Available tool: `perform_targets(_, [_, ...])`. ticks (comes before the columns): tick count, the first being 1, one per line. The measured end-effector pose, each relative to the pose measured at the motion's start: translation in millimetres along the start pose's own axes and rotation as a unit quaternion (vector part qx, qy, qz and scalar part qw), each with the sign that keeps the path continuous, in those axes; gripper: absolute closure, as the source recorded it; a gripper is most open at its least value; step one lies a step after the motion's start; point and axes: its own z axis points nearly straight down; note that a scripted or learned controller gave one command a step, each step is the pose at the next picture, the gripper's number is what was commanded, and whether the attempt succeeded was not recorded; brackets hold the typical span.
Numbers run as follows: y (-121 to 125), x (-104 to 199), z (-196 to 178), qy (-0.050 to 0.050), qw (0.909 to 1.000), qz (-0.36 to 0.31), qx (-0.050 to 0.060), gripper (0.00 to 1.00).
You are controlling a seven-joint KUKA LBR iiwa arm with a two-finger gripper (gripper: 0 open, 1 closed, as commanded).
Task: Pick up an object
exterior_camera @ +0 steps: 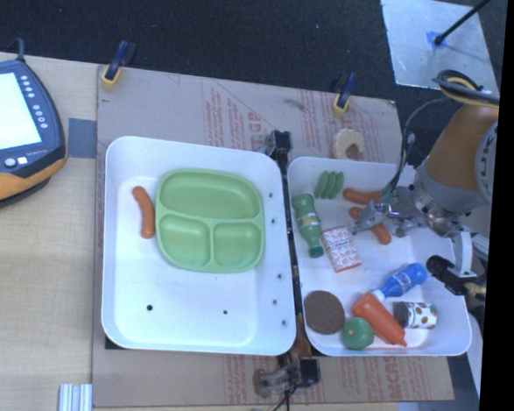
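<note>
Pincer [377,219] hovers beside small orange sausages [361,197].

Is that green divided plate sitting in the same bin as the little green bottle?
No, the green plate lies in the left bin, while the green bottle lies in the right bin.

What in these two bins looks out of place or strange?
One sausage lies alone on the floor of the left bin, beside the green divided tray and not in it, while nearly all the other toy food is crowded in the right bin. Nothing looks spilled or broken.
</note>
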Motion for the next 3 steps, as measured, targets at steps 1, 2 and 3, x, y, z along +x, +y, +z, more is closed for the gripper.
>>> perform_targets(1, [0.1, -1.4, -10.9, -0.001, 1.0, -0.001, 0.0, 1.0])
perform_targets(2, [5.5, 86.2, -16.9, 0.0, 1.0, -0.002, 0.0, 1.0])
perform_targets(3, [12.2, 154.3, -101.4, 0.001, 1.0, -0.001, -0.001, 1.0])
